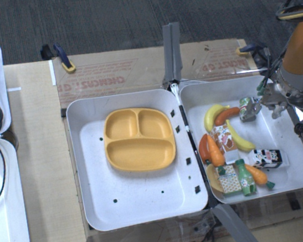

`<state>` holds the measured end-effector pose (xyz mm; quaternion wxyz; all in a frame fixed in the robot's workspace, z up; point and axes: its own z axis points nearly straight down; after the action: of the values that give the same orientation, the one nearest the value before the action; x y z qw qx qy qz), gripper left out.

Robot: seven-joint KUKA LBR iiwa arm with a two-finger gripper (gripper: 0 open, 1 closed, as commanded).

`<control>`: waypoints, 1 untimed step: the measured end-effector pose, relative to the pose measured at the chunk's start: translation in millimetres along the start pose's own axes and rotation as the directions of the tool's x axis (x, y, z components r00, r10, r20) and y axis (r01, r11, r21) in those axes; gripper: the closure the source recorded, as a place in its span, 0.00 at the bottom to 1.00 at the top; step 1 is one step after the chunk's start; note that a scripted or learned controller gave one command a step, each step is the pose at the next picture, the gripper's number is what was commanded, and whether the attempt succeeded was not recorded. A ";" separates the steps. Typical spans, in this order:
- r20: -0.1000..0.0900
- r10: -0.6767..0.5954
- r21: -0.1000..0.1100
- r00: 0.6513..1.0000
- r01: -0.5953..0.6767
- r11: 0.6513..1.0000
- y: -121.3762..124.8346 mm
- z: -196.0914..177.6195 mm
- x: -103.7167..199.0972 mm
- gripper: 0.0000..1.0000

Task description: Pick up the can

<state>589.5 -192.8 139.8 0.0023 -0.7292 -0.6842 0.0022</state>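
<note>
Hand (261,104) at can (246,108) (right bin (299,178), upper part), beside bananas (215,115).

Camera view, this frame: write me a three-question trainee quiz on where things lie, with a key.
1. True or false: the can lies in the right bin.
2. What sits in the left bin? A) a yellow divided plate B) a banana C) a carrot
3. Fill in: the gripper is just ____ of the can in the picture.

Key: 1 true; 2 A; 3 right.
</note>
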 end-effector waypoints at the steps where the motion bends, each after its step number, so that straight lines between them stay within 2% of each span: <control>1: -0.008 0.077 -0.002 0.997 -0.077 0.997 50.0 50.6 -5.4 0.00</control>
<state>638.7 -201.3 88.9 0.0042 -0.7550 -0.6557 -0.0015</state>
